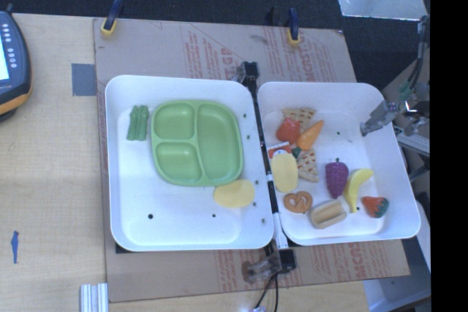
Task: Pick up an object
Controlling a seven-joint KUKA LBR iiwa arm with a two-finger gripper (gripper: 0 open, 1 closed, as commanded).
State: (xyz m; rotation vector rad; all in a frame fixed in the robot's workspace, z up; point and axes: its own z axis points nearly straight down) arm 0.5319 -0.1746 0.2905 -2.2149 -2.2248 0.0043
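Observation:
The right bin [380, 230] holds several toy foods: a carrot [310, 134], a red piece [288, 130], purple grapes [336, 177], a banana [357, 186], a pretzel [297, 202], a hot dog [327, 213] and a pale yellow piece [284, 172]. My gripper [374, 120] hangs over the upper right part of that bin, to the right of the carrot and above the grapes. Nothing shows in its grasp.
The left bin [131, 223] bears a green divided plate [197, 142], green beans [137, 122] to its left and a yellow piece [234, 193] below it. A waffle piece [299, 115] and a red and green piece [375, 206] also lie in the right bin. A handheld controller [11, 62] sits far left.

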